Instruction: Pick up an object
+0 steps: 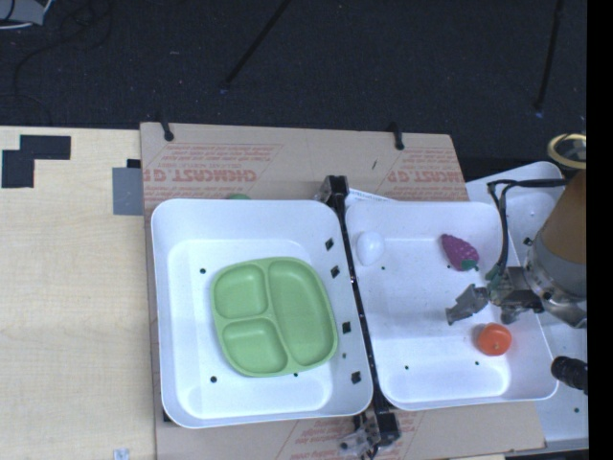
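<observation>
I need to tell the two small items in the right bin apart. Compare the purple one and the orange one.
The purple object is elongated and lies at a slant near the right bin's far side; the orange object is round and sits toward the near side. The purple one lies apart from the claw; the orange one sits right beside it. Both are small and rest on the bin floor, ungrasped.

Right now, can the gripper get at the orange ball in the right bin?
Probably yes: the orange ball lies in the open on the right bin's floor, just beside the gripper, with nothing between them.
</observation>
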Available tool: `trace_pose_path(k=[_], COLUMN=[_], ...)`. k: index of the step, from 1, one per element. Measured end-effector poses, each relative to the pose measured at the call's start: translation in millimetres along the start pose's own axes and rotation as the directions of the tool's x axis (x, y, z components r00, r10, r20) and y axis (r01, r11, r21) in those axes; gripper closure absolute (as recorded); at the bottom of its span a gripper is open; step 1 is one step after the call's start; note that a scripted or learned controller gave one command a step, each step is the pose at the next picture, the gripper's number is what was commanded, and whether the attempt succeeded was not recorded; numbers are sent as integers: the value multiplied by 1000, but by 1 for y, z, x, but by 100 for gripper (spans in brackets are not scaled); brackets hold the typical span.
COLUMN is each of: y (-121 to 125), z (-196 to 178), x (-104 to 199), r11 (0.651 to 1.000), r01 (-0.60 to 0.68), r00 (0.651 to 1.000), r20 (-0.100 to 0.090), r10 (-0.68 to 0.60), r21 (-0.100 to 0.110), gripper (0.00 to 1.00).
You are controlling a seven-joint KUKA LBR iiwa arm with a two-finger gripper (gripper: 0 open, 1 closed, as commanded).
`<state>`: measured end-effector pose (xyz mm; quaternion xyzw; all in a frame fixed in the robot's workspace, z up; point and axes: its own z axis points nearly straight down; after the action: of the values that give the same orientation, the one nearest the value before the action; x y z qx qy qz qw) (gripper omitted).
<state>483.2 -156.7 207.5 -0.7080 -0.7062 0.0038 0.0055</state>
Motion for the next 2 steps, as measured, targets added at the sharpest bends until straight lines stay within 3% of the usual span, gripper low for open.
trace_pose_path(k=[1, 2], y=[2, 3], z=[-5, 39], x=[0, 4], r11=[1000, 1000], r01=[2, 2], r00=[1000, 1000], r20=[2, 0], r10=[-2, -2], r21=[-11, -6], gripper=[0, 0])
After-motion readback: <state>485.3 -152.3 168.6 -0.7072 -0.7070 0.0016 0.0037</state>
